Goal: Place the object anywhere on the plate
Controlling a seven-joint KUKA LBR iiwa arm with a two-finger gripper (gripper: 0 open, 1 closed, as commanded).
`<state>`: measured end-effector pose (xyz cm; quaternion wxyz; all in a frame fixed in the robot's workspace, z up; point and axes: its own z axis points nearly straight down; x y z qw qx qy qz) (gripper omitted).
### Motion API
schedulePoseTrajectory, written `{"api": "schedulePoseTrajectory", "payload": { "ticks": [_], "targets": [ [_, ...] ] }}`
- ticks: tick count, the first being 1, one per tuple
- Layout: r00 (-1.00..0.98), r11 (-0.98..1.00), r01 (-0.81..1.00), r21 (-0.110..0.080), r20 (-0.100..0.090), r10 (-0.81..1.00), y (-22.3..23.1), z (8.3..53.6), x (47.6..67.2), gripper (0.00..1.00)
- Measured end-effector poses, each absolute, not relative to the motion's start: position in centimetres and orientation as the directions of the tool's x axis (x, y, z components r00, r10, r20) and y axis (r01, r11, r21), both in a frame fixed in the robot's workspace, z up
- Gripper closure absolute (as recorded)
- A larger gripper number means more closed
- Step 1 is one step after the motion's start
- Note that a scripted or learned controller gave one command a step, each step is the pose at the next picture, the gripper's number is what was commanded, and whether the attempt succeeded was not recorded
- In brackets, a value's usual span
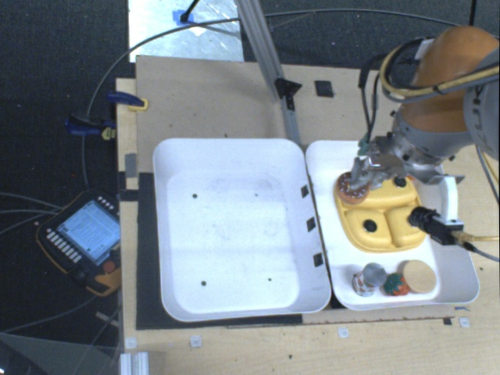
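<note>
Hovering pincer (pixel 364 172) sits over the donut (pixel 353 188) at the yellow plate's (pixel 383 225) 10 o'clock rim; grip state unclear. Risk: donut rolls off the edge into the bin (pixel 453 283).

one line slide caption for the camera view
Hand over a donut-like piece on the yellow plate in the right bin.

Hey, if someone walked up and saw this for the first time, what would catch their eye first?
Probably the bright yellow plate in the right bin, with the gripper down at its upper left corner over a brown ring-shaped object. Next, the arm with its big orange band, coming in from the upper right. After that, a few small items clustered along the right bin's near edge.
</note>
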<state>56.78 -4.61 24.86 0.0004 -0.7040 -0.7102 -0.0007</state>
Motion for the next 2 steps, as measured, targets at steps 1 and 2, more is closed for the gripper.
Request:
{"api": "schedulePoseTrajectory", "payload": {
  "ticks": [1,2],
  "targets": [
    [-0.011,0.011,1.000,0.001,0.003,1.000,0.4,25.4,55.8,1.00],
    [-0.010,0.010,1.000,0.000,0.002,1.000,5.0,24.6,55.4,1.00]
  ]
}}
